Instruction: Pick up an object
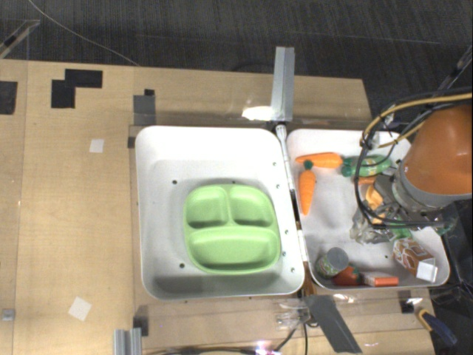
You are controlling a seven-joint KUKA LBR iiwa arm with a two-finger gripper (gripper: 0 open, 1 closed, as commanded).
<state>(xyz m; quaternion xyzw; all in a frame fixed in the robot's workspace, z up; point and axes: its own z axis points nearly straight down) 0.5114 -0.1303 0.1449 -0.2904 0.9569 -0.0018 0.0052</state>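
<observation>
On the wooden tabletop [66, 220], the left bin [159, 161] in the middle of the frame held a green divided plate [232, 226]. The right bin [325, 228] held two toy carrots [307, 191] near its upper left and a grey-lidded can [334, 260] and a brown packet [411, 254] along its lower edge. The arm [440, 154] hung over the bin's right half with its pincer [373, 231] down among cables near the middle; whether it gripped anything I could not tell.
</observation>
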